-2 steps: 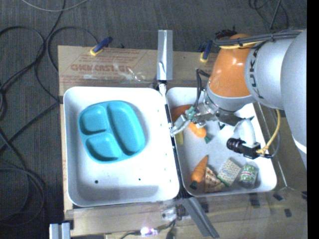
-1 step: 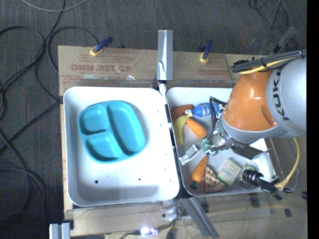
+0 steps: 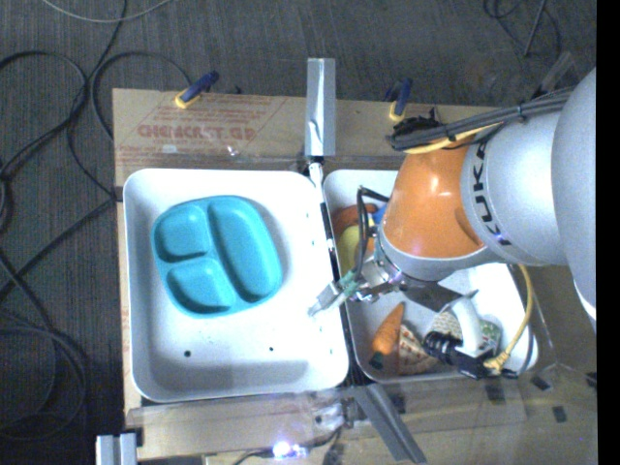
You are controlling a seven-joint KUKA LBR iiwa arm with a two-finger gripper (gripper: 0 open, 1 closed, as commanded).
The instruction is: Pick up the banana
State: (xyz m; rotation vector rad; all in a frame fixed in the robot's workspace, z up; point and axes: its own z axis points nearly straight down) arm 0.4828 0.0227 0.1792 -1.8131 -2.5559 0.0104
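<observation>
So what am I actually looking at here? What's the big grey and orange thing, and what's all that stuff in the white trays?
You are looking down from one camera fixed above a bench. The big grey and orange shape is a robot arm reaching in from the right of the picture; a program drives it. It hangs over the right bin, hiding much of it.

Two shallow white bins sit side by side. The left bin holds a blue divided tray. In the right bin, a yellow piece beside the arm looks like the banana it is meant to pick up, with an orange carrot-like item and other small objects lower down.

The gripper is tucked beneath the arm, so I can't say whether it holds anything.
</observation>
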